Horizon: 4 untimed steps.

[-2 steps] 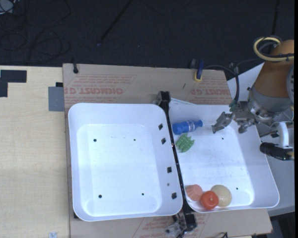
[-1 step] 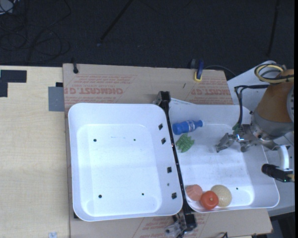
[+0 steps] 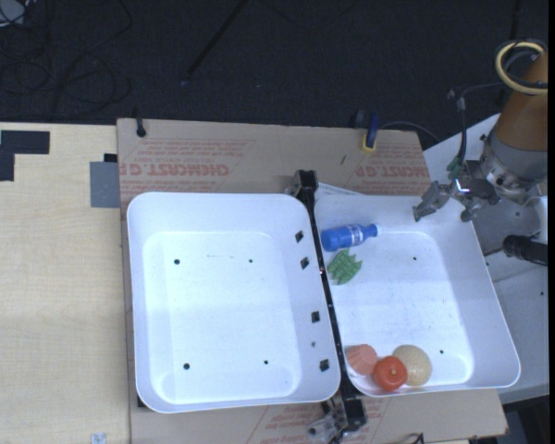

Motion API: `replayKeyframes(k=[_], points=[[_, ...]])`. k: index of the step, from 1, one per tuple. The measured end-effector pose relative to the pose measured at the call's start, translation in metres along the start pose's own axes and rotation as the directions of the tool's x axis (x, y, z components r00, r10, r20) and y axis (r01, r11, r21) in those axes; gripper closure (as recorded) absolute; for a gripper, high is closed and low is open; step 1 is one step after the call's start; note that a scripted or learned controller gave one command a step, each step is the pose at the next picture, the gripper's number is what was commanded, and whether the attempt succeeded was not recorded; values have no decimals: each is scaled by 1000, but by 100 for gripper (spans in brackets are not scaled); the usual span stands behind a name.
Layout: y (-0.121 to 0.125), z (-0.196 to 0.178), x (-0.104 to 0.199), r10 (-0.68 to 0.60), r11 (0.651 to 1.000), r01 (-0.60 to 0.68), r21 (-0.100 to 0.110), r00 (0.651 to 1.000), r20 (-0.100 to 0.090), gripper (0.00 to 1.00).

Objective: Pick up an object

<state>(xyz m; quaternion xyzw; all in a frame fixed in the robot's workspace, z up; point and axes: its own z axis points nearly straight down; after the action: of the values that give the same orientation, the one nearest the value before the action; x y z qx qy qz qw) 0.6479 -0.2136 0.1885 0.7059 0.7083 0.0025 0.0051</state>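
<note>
Starting nearest the camera, a red ball (image 3: 389, 373), a pale ball (image 3: 413, 363) and a pink piece (image 3: 360, 356) huddle touching in the right bin's (image 3: 462, 280) front corner, probably light and smooth but awkward to pinch so close to the wall. Farther back lie a limp green scrap (image 3: 344, 268) and a blue bottle (image 3: 348, 237) on its side (likely light, stiff, inclined to roll), best taken across its body. Beyond the far rim the gripper (image 3: 449, 202) hovers with its fingers spread wide, holding nothing.
</note>
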Motion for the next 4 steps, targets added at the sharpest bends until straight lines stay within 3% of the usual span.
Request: replayKeyframes(k=[1, 2, 3, 4], points=[[-47, 105, 35, 5, 1000, -5, 16, 1000, -5, 0], [-46, 91, 32, 8, 1000, -8, 15, 1000, -5, 100], [-1, 55, 114, -5, 1000, 5, 7, 1000, -6, 100], [-4, 57, 109, 2, 1000, -2, 13, 1000, -4, 0]])
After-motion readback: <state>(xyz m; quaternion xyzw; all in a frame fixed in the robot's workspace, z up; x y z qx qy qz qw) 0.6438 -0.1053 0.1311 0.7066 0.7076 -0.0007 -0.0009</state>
